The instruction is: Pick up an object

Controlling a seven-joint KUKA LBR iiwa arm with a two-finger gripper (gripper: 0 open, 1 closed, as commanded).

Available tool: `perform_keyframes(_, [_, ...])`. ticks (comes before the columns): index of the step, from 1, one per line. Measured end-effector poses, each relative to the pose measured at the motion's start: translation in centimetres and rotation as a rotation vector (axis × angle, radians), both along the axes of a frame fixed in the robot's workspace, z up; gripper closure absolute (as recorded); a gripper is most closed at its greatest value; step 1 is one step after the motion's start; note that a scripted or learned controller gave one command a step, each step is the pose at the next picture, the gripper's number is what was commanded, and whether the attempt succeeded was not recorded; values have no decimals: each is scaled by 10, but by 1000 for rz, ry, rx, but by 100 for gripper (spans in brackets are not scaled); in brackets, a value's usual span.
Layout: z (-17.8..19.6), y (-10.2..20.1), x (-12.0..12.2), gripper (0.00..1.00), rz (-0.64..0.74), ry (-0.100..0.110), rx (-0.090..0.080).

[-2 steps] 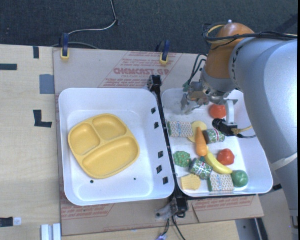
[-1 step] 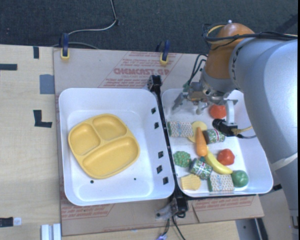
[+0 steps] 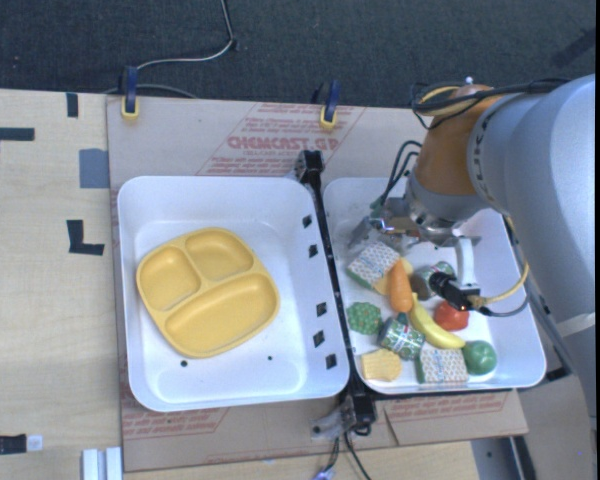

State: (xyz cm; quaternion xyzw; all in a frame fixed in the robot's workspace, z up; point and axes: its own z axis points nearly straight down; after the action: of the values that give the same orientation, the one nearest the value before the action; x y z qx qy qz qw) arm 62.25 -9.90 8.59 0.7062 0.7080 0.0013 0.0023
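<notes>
Orange toy carrot (image 3: 400, 286), long and tapered, lies in my right-hand bin (image 3: 525, 363) just off my gripper (image 3: 380, 226), on the side toward the bin's near edge. My gripper sits low over the far-left part of that bin, close to the divider between the two bins, and from this slanted view I cannot tell how it is set; nothing shows pinched in it.

The carrot's long axis runs roughly from the far edge toward the near edge of the bin, its upper end almost under my wrist. A checked wedge (image 3: 372, 263) lies touching it on the divider side, right beside my gripper. Past the carrot, toward the near edge, the pile thickens: a yellow banana (image 3: 435, 330), a red tomato (image 3: 451, 315), a green broccoli piece (image 3: 364, 318), a green apple (image 3: 479, 356) in the near-right corner.

I judge the coming move a short one: down and slightly toward the near edge, closing across the carrot's narrow width and not along its length. The crowding neighbours could foul that close.

The left bin (image 3: 140, 368) carries a yellow divided tray (image 3: 208, 290), well apart from my reach.
</notes>
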Motion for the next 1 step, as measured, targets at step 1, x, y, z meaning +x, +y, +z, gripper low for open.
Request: perform_keyframes(1, [1, 1, -47, 0, -1, 0, -1])
